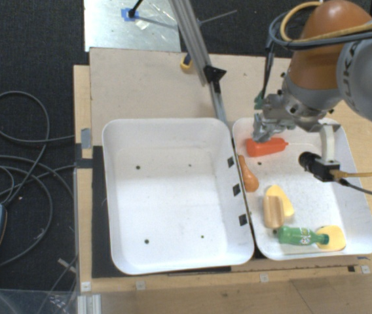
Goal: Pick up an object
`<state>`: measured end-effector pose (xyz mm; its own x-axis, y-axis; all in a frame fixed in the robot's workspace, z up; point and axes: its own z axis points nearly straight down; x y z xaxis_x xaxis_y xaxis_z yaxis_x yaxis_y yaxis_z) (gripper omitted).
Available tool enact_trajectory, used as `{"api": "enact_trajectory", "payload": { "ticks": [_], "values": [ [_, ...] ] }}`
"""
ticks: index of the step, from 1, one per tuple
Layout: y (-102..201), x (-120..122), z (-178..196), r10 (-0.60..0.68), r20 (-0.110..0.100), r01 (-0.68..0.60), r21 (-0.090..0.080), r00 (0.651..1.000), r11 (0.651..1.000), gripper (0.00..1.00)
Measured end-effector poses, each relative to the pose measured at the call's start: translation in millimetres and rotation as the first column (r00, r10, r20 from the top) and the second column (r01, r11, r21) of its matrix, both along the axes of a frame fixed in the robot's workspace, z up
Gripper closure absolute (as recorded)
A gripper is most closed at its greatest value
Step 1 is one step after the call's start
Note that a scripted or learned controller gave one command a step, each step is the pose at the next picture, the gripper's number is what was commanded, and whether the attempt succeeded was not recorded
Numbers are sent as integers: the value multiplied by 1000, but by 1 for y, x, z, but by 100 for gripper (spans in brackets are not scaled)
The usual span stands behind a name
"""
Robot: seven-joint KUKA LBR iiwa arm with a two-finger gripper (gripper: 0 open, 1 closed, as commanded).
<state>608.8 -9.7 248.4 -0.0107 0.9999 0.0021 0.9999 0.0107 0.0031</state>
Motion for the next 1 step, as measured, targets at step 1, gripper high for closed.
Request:
{"api": "enact_trajectory", "payload": {
  "ticks": [1],
  "values": [
    [49, 17, -9, -1, 0, 1, -2, 1000, 1000, 100]
  ]
}}
